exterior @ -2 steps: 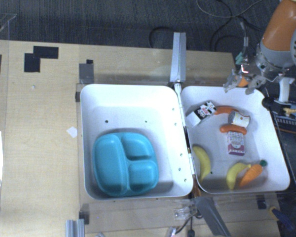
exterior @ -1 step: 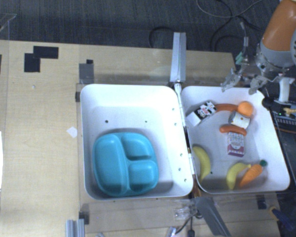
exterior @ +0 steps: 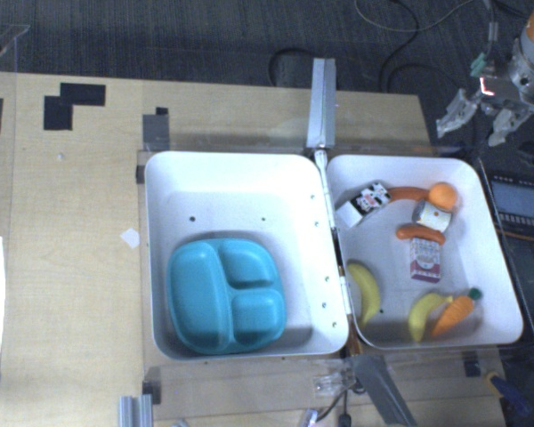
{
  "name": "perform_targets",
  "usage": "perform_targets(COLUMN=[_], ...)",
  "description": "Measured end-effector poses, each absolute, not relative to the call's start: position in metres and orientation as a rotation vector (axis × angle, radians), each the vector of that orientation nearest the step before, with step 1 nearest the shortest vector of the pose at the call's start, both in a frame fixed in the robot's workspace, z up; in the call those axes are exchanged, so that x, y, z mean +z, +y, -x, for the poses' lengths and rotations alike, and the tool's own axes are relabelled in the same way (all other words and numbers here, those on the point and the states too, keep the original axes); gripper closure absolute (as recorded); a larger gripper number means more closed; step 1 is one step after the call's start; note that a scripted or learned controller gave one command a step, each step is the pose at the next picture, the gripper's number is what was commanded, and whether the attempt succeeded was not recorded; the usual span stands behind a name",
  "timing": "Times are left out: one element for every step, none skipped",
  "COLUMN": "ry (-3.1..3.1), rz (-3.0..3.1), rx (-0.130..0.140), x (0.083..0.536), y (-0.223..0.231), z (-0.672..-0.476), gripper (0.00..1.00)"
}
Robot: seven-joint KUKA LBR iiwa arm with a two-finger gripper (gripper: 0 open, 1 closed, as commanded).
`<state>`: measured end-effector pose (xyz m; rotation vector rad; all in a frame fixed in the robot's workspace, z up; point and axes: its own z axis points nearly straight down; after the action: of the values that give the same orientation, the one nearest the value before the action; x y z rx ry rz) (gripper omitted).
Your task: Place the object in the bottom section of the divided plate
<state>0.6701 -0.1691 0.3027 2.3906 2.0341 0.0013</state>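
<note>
A teal divided plate (exterior: 221, 294) lies in the front of the left bin (exterior: 231, 176), with one large section on its left and two smaller ones on its right. My gripper (exterior: 479, 123) hangs at the upper right, above and behind the right bin's far corner, its fingers spread apart with nothing between them. The right bin (exterior: 481, 323) holds the loose objects: a small black-and-white box (exterior: 368, 199), an orange ball (exterior: 442, 196), a red sausage (exterior: 420, 233), a pink carton (exterior: 424, 259), a banana (exterior: 366, 290), another banana (exterior: 421, 314) and a carrot (exterior: 454, 312).
A grey metal post (exterior: 322, 105) stands behind the seam between the two bins. Cables (exterior: 400, 12) lie on the dark floor at the back. A dark device (exterior: 521, 207) sits to the right of the right bin.
</note>
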Motion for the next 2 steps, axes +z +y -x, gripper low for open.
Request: perform_targets(ry=[2.29, 2.454], rz=[-2.145, -1.962], rx=[0.001, 0.0], x=[0.356, 0.274], y=[-0.16, -0.106], z=[-0.67, -0.67], gripper=[0.0, 0.0])
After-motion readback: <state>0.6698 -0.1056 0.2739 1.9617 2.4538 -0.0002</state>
